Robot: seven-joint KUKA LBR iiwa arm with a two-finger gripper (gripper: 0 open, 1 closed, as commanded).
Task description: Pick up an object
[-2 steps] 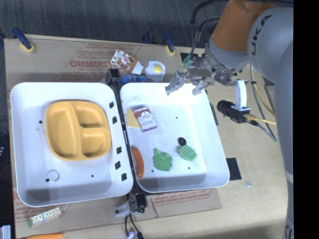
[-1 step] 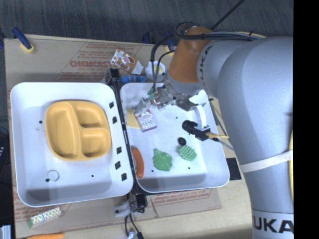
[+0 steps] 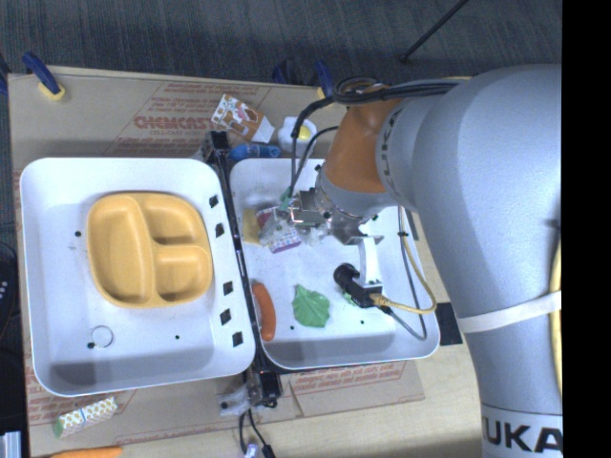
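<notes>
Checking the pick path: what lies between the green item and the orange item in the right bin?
Camera view: bare white floor of the right bin separates the green item from the orange item.

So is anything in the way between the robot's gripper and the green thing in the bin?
Nothing visible blocks it. The gripper is over the upper part of the right bin, above some small packets. The green thing lies lower down on bare bin floor, with the orange sausage-shaped toy off to its side.
</notes>
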